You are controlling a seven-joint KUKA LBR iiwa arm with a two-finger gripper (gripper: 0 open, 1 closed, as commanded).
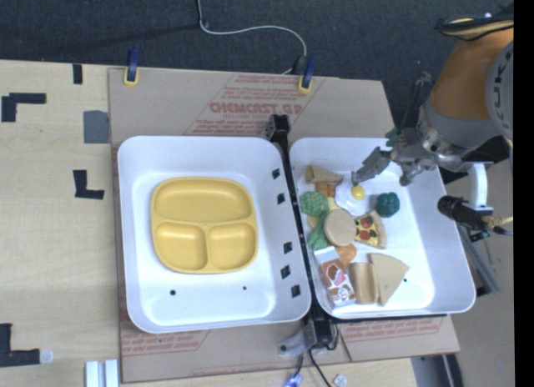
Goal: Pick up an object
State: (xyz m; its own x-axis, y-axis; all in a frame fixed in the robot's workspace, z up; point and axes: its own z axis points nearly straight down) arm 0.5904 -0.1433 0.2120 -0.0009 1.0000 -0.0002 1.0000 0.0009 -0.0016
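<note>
End effector [385, 166] hovers just above the fried egg [354, 196].

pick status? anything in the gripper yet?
Done: the gripper is over the right bin, above the toy food pile. In hand: nothing visible between the fingers. Left: drop onto an item, close, lift. The yellow tray sits in the left bin.

We see the grey-and-orange arm [477, 77] cut off at the right edge. Toy foods [350, 243] in the right bin [434, 252] overlap, hiding parts of one another. The claw [385, 167] is too small to read.
</note>
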